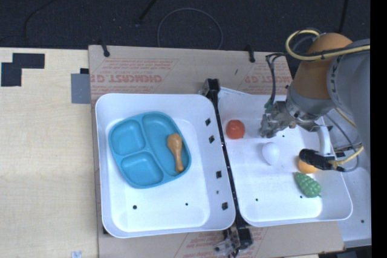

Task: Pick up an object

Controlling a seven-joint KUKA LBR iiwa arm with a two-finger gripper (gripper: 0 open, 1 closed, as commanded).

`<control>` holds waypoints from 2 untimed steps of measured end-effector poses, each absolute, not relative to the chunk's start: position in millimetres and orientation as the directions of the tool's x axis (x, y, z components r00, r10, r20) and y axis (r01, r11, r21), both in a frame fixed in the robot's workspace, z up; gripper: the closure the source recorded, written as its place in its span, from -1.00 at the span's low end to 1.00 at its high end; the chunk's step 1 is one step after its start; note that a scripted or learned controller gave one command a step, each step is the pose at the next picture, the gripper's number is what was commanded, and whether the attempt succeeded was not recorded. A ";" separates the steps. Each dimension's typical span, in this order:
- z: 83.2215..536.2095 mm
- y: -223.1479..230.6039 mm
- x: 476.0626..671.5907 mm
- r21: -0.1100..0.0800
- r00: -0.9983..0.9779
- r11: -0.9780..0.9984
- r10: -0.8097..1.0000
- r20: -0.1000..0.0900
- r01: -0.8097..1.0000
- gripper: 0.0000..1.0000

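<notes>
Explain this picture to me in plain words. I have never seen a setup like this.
One camera looks down at a slant on a bench with two shallow white bins. The grey robot arm reaches in from the right, and its gripper hangs over the right bin; whether its jaws are open is unclear. That bin holds a red ball, a white egg-shaped object, an orange object and a green object. The left bin holds a blue divided tray with a tan wooden piece in it.

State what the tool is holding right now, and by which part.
Cannot be told. The tool hangs over the right bin, just above the white egg; nothing shows between its tips.
</notes>
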State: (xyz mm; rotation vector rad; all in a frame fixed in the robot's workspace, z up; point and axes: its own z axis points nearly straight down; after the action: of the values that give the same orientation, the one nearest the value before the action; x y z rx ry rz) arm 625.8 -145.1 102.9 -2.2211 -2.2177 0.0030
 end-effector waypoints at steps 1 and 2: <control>163.8 -151.6 625.0 0.001 0.005 -0.005 1.000 0.000 1.000 1.00; 226.4 -155.7 629.7 0.004 0.000 0.000 1.000 -0.001 1.000 1.00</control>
State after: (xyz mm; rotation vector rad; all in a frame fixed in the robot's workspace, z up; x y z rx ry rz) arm 629.7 -155.7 226.4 -2.2232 -2.2243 -0.0028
